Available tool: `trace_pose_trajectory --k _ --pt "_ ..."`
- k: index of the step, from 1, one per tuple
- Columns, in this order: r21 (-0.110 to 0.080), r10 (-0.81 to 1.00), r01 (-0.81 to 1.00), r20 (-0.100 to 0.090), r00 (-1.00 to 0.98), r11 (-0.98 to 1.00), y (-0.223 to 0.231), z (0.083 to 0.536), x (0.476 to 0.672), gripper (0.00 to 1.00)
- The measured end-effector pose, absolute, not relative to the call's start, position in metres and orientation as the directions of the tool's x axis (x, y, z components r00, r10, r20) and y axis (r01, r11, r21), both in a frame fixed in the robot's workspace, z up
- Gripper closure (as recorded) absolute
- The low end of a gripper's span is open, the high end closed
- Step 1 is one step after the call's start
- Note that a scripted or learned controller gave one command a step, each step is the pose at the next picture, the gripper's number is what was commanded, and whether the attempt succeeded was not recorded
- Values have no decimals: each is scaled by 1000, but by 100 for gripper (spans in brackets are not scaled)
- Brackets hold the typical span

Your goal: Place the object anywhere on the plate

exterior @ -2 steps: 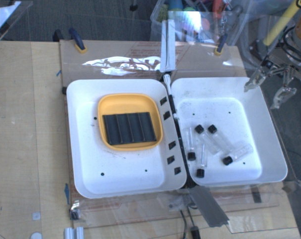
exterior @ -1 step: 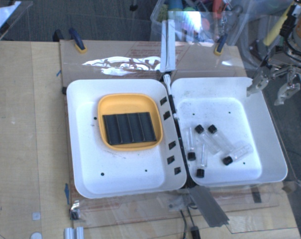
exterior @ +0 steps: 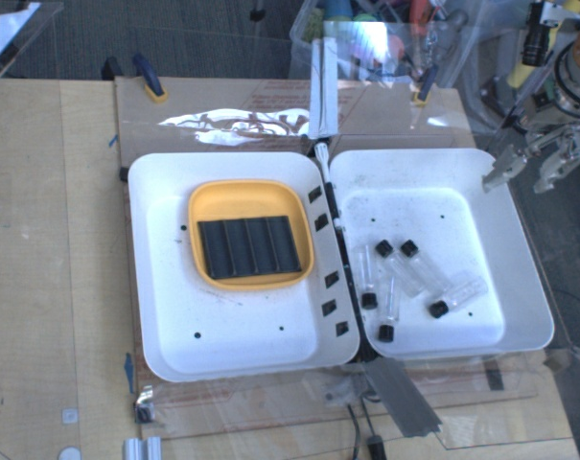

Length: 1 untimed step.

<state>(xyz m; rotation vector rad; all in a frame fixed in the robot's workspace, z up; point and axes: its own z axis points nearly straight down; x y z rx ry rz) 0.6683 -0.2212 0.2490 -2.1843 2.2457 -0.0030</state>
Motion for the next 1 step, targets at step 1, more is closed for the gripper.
trace_pose_trajectory --k 1 --pt "-8 -970 -970 -3 241 -241 -222 311 668 0"
